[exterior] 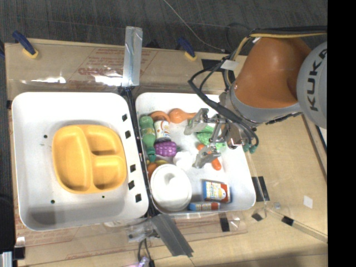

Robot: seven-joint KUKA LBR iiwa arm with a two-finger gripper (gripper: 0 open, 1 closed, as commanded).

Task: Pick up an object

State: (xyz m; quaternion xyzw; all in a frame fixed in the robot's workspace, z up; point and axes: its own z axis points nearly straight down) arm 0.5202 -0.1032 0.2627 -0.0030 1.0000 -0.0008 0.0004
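The gripper hung over the right bin, fingers spread wide and pinching nothing. Below it lay toy food (purple grapes, a white bowl, a small carton). A yellow divided tray sat in the left bin.

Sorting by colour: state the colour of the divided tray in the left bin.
Yellow divided plastic tray, clearest in the camera view.

"KUK" — on the arm
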